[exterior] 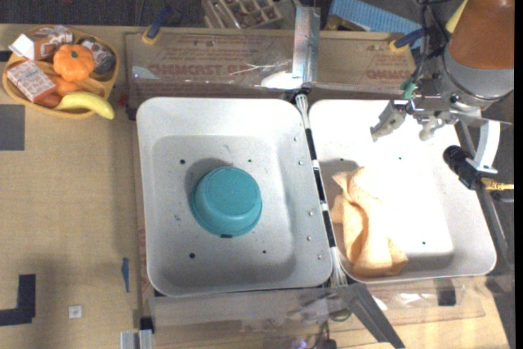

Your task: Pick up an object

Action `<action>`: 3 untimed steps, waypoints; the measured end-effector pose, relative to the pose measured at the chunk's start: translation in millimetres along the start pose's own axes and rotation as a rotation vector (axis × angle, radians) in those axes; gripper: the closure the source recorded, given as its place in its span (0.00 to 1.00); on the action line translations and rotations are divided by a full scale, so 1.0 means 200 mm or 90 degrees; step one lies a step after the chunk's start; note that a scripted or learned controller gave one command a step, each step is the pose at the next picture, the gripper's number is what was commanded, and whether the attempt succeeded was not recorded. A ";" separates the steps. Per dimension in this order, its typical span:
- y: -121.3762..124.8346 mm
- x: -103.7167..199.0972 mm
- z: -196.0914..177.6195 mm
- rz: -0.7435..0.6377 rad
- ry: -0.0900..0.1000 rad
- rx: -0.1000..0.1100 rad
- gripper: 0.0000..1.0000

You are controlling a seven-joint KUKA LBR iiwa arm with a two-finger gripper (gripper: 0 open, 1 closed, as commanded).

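Camera view: both bins seen from above.
Gripper (pixel 407 123): hung over right bin (pixel 466 257), toward 1 o'clock; jaws spread, nothing between them.
Candidates: orange cloth (pixel 364 225) crumpled at right bin's 8 o'clock; teal bowl (pixel 227 200) upturned mid left bin (pixel 163 135).
Progress: nothing grasped; descent, closing and lift judged outstanding.

**One fixed camera looks down on two bins**

The single camera looks down at a slant from above the left bin (pixel 163 127), far enough to take in both bins. The right bin (pixel 466 257) lies beside it; beyond them, background clutter is probably floor-level, though blurred.
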State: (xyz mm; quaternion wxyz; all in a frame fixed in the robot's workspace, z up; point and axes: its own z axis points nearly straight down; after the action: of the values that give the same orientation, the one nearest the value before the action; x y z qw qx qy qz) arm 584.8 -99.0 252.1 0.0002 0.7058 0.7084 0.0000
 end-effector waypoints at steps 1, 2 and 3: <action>-0.11 -0.01 0.42 -0.009 0.000 0.000 0.00; -0.09 -0.31 0.32 0.002 -0.001 -0.002 0.00; 0.00 -0.05 0.68 0.029 0.000 0.000 0.00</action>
State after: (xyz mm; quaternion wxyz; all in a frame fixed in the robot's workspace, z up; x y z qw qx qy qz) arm 585.8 -108.6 115.8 -0.0001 0.7219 0.6920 -0.0001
